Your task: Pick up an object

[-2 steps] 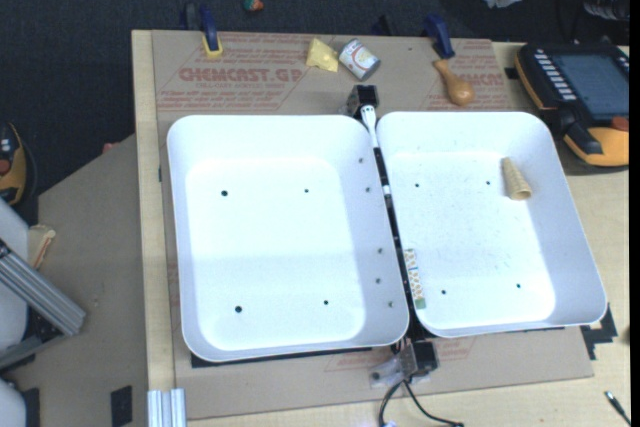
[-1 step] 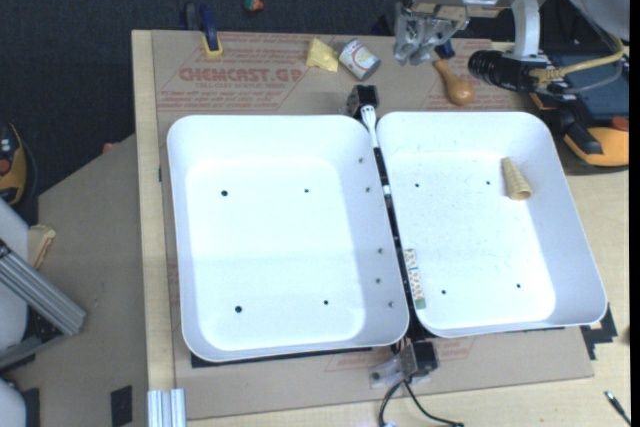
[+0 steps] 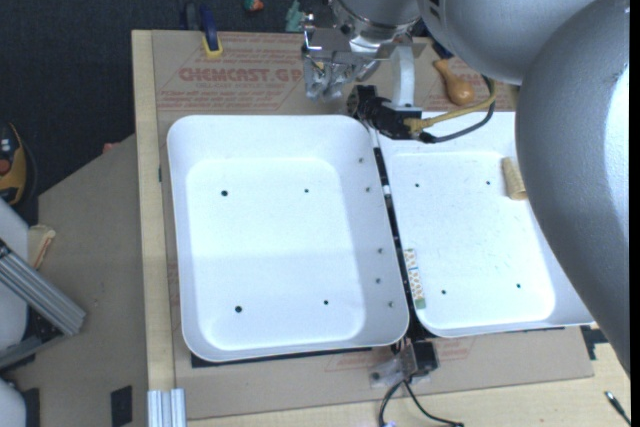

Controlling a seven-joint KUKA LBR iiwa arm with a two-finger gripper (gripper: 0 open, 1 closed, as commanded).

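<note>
My claw (image 3: 325, 80) hangs above the brown table (image 3: 250, 75) just beyond the far rim of the left white bin (image 3: 270, 235), near the corner where it meets the right white bin (image 3: 470, 245), and I cannot tell whether it is wide or narrow. A small tan block (image 3: 513, 178), something I could pick up, lies inside the right bin near the right side, partly hidden under my grey arm (image 3: 560, 65). An orange-brown object (image 3: 456, 82) rests on the table beyond that bin's far rim.
</note>
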